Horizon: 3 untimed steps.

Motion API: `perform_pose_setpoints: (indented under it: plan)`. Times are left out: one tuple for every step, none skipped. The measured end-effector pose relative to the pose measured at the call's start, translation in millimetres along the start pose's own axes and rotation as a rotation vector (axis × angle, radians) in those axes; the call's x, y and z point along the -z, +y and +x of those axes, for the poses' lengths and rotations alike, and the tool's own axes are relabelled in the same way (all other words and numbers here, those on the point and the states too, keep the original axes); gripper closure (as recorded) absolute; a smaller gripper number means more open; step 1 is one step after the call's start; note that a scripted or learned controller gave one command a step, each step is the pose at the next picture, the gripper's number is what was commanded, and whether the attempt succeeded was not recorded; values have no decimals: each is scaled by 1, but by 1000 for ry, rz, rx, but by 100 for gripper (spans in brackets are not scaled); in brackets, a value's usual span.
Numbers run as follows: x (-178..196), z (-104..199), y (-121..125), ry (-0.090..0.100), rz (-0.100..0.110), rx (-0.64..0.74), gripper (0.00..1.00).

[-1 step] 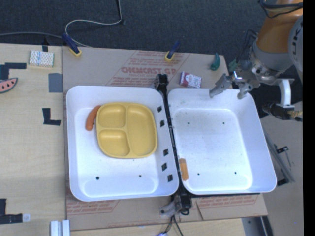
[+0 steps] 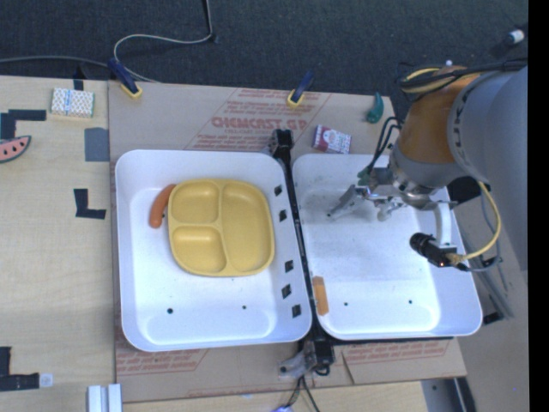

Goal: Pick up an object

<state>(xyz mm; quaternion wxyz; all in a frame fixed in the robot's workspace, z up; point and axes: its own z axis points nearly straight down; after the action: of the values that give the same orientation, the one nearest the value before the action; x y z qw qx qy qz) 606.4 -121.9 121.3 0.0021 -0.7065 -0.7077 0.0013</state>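
My gripper [image 2: 358,209] hangs over the upper middle of the right bin [image 2: 446,312], open, with nothing between its fingers. One finger [image 2: 337,210] points left and the other [image 2: 383,212] sits to its right. A small orange piece [image 2: 319,295] lies at the right bin's lower left edge, well below the gripper. In the left bin [image 2: 137,316] a yellow divided plate [image 2: 221,227] lies flat. An orange sausage [image 2: 159,205] rests against the plate's left side.
A divider with black clips [image 2: 287,230] separates the bins. Behind the right bin lies a small red packet [image 2: 330,139], with a green clip [image 2: 376,107] further right. On the bench at far left sit a sponge [image 2: 72,103] and a toy watermelon slice [image 2: 13,148].
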Motion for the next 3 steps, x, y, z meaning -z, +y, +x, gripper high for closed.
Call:
perform_pose_setpoints:
  plan:
    - [-36,25,-32,-2,-6,-1,0]
    - [-36,25,36,-2,-8,0,0]
    - [-25,25,36,-2,-7,1,100]
